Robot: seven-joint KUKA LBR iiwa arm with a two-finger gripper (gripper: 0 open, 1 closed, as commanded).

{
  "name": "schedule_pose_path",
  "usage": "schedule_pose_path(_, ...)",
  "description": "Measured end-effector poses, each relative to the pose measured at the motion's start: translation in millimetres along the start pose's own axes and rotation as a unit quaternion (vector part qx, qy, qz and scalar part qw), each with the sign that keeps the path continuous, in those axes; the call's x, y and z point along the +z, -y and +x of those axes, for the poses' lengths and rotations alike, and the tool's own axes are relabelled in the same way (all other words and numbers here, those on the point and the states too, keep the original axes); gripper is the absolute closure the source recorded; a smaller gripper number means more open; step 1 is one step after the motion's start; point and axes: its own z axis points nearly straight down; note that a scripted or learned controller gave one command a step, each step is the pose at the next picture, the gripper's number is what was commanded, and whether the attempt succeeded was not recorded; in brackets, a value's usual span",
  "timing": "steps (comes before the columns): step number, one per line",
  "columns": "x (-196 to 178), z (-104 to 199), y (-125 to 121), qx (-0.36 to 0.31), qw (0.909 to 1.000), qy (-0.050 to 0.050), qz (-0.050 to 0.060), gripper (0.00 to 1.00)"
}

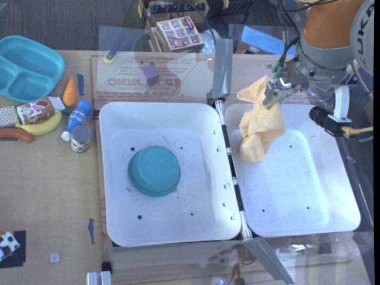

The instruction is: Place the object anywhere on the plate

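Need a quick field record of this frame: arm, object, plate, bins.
pincer: over upper left of the right bin, closed on the yellow cloth
yellow cloth: lifted at its top, hanging down into the right bin
teal plate: in the left bin, upside down by the look of it, apart from the cloth
task state: cloth not yet on plate
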Motion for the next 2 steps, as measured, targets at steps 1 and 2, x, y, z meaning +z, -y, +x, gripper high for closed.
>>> schedule_pose_path(1,17.6,81.3,-18.0,0.003,1.0000,-0.001,0.001,1.00)
schedule_pose_path(2,88.0,149.4,36.1,0.018,0.9998,-0.001,0.001,1.00)
